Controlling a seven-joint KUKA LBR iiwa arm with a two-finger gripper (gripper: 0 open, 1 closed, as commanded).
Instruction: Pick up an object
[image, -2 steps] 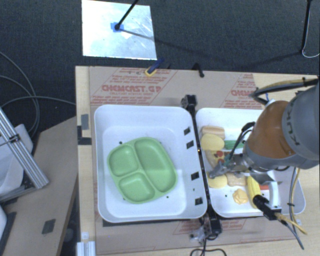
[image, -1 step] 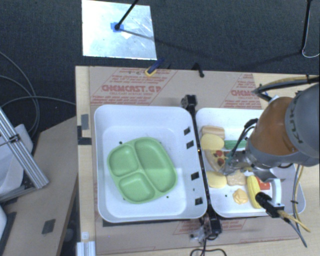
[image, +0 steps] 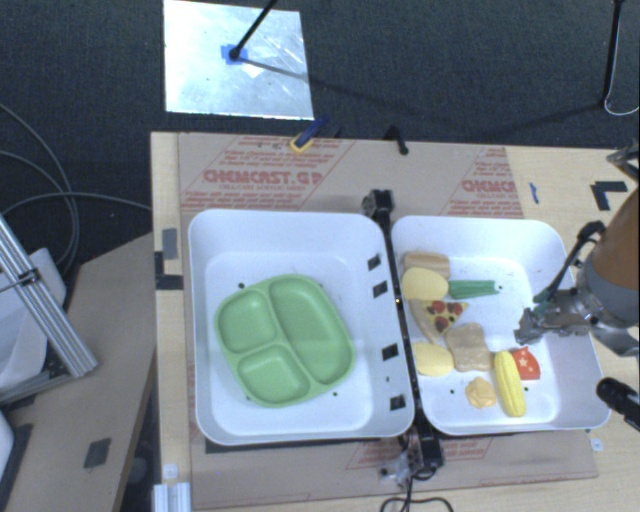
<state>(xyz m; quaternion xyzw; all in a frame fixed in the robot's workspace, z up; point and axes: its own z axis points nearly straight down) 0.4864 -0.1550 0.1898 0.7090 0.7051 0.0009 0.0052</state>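
The right bin (image: 545, 250) holds several toy foods: a tan bread roll (image: 425, 264), a yellow round piece (image: 423, 286), a green stick (image: 474, 289), a pizza slice (image: 442, 314), a beige cracker (image: 467, 346), a yellow lump (image: 433, 360), a small orange piece (image: 480, 393), a yellow corn cob (image: 509, 383) and a red piece (image: 527, 364). My gripper (image: 531, 326) reaches in from the right and hangs just above the red piece and the corn cob. Nothing shows between its tips.
The left bin (image: 230, 240) holds a green three-compartment plate (image: 284, 339). A black divider with clips (image: 396, 320) joins the two bins. Cardboard (image: 300, 170) lies under both. The arm's body (image: 615, 270) covers the right bin's right edge.
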